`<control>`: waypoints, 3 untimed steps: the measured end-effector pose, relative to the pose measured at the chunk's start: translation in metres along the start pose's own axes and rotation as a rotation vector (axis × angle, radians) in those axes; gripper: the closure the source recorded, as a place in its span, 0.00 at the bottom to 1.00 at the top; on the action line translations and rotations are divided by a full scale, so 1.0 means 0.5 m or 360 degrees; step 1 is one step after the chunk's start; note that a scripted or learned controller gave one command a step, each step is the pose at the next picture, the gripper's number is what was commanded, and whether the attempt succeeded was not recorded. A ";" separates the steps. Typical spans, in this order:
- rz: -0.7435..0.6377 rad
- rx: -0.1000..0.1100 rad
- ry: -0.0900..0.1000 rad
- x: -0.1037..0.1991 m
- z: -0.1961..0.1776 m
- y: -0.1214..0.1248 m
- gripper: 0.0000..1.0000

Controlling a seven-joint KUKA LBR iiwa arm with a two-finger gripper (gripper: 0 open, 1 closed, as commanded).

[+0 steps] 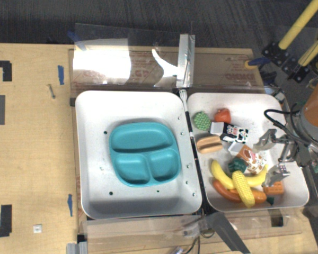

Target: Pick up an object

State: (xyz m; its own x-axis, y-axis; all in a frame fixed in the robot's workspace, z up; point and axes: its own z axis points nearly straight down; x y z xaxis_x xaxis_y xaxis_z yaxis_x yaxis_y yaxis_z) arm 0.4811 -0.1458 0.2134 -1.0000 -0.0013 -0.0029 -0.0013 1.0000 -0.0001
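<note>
camera view has both bins side by side: the left bin (90, 142) carries a teal divided tray (144, 153), the right bin (244, 100) holds a jumble of toy food. my gripper (273, 156) is low over the right side of that bin, its metal fingers (265, 138) spread apart, one toward the far side and one toward the near side, with nothing between them that i can make out — so it's open and holding nothing, as far as i can see.

the candidates sit just to its left: a strawberry-patterned piece (252, 160) right beside the gripper, a corn cob (243, 188) lying across a banana (221, 173), a carrot (233, 193) along the near edge. further back there's a hot dog (209, 143), a green round piece (202, 121), a red piece (222, 115) and a black-and-white item (236, 134).

my worry is the clutter. everything near the fingers is touching or overlapping, so a closing grasp could pinch two pieces at once, or nudge the corn off the banana and shut on air. the rounded, glossy shapes look likely to squirt out sideways. the near finger is also close to the bin wall — it could catch the rim rather than an object.
</note>
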 end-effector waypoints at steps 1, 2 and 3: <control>-0.0303 0.0001 -0.0006 -0.030 0.234 0.047 0.00; -0.0528 0.0003 -0.0008 -0.186 0.253 -0.112 0.00; -0.0302 0.0001 -0.0002 -0.076 0.253 -0.099 0.00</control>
State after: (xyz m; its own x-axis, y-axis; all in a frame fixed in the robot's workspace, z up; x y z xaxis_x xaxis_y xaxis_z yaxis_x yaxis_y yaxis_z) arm 0.5196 -0.1952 0.0873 -0.9817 -0.1901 -0.0043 -0.1901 0.9818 -0.0011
